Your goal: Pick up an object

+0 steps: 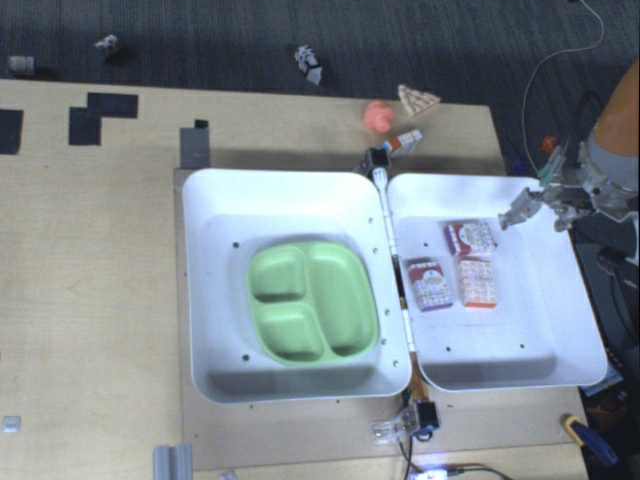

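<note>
Three small packets lay in the right bin [560, 338], clustered in its upper-middle part. Top packet [471, 237] was red and white, tilted a bit, w/ a pale panel across its face. Just below and left sat the dark packet [428, 284], maroon-ish edges, white patch in the center. Beside that one, on its right, the orange packet [477, 283] lay upright-ish, lighter, pinkish-white face w/ a red strip at its bottom end. Printing showed on all three, but it was too small and blurred to read; no brand could be made out.

Gripper [538, 205] hovered at the right bin's upper right, near the rim, arm coming in from the right. Two finger-like prongs looked splayed apart, nothing between them, though detail was soft there. It sat apart from the packets, closest to the top one.

Left bin [210, 268] held a green tray [312, 301], three compartments, lying flat approx. in the middle.

Beyond the bins, on the bench, a pink ball [378, 116] lay close beside a tan wedge [417, 99].
</note>
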Tool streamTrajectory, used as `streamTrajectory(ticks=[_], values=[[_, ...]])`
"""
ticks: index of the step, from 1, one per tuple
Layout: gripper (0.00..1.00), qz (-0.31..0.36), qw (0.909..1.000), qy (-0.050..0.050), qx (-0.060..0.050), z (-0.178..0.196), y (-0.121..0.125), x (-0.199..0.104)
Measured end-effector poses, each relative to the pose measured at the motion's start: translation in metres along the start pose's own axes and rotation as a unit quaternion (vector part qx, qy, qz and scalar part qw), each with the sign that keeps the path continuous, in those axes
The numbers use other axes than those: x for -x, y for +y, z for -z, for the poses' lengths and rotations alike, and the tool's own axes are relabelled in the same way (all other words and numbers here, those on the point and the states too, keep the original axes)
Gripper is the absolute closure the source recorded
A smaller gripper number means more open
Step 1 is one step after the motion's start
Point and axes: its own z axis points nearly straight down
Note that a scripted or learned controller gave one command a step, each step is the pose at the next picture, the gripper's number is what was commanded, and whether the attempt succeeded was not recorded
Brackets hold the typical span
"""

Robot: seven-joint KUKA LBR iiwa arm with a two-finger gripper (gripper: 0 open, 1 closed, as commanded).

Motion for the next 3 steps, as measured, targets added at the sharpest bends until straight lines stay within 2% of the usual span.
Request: streamTrajectory(ticks=[1, 2, 3], values=[[0.0, 0.0, 1.0, 0.001, 0.003, -0.095, 0.019, -0.022], [1.0, 0.002, 1.0, 0.0, 0.008, -0.082, 0.022, -0.024], [0.0, 0.003, 1.0, 0.0, 0.008, -0.082, 0.022, -0.024]])
